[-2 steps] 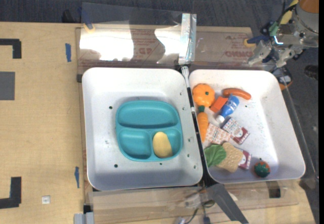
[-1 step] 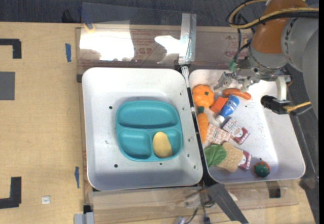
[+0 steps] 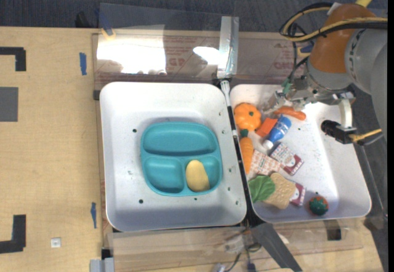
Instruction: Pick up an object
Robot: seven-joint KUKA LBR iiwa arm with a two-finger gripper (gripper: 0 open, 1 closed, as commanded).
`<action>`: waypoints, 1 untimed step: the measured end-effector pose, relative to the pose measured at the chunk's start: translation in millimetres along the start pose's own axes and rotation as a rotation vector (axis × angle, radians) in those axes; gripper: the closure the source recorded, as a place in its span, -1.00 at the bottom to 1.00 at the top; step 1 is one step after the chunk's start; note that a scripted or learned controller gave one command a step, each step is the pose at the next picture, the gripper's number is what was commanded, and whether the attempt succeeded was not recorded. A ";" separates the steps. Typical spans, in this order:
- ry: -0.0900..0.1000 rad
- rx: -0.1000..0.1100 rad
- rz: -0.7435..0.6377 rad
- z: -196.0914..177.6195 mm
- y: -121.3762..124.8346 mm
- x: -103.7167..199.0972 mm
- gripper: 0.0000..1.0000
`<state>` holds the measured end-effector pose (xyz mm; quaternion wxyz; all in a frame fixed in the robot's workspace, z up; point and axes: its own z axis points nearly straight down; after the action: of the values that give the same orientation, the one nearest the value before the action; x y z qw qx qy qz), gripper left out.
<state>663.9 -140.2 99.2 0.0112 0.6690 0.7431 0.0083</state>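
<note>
We find the claw (image 3: pixel 289 93) at the far edge of the right bin (image 3: pixel 345 197), low over the pile of toy food, with the grey arm (image 3: pixel 363 58) and its orange band (image 3: pixel 335 43) rising behind it toward the right. Whether it is apart or together we cannot tell; the wrist hides that part.

Just beneath and in front of the claw lies a small orange carrot-like piece (image 3: pixel 294 114), its long axis running left to right. Beside it a white bottle with a blue band (image 3: pixel 279 129) lies tilted, its long axis slanting from upper right down to lower left, the blue end pointing toward the middle of the bin. To its left sits an orange pumpkin (image 3: pixel 247 116) with a green stem, touching the bin's left wall. Below that a long carrot (image 3: pixel 246 152) runs along the same wall, its axis nearly straight toward us.

Nearer to us we see a small red-and-white packet (image 3: pixel 286 159), a green leafy piece (image 3: pixel 261 188), a tan cracker (image 3: pixel 281 191) and a green and red ball (image 3: pixel 318 205).

In the left bin (image 3: pixel 123 203) a teal divided tray (image 3: pixel 169 141) holds a yellow potato (image 3: pixel 197 175) in its lower right compartment, upright on its long axis. Both bins rest on the bench (image 3: pixel 43 141).
</note>
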 end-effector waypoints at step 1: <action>-0.005 -0.007 0.000 -13.7 2.4 -1.7 1.00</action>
<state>666.1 -141.6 113.0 0.0155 0.6691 0.7430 0.0091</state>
